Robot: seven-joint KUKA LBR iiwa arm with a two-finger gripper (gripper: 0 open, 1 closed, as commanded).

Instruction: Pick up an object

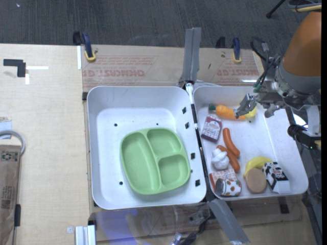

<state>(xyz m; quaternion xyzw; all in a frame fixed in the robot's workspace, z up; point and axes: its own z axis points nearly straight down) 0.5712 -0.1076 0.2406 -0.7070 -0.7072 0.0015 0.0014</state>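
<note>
Hovering gripper [249, 107] over orange carrot [225, 111], green-tipped, lying flat

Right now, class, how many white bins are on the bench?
2. The left bin holds a green divided plate; the right bin holds small toy foods, with the end effector above its far end.

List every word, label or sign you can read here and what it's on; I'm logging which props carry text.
"CHEMCST" and more, red print, seen upside down on the cardboard strip behind the bins: partly legible, the rest blurred.
Red packet in the right bin: label too small to read.
Black-and-white carton: print unreadable.
Brown paper bag at the left edge: a dark emblem, not legible.
</note>
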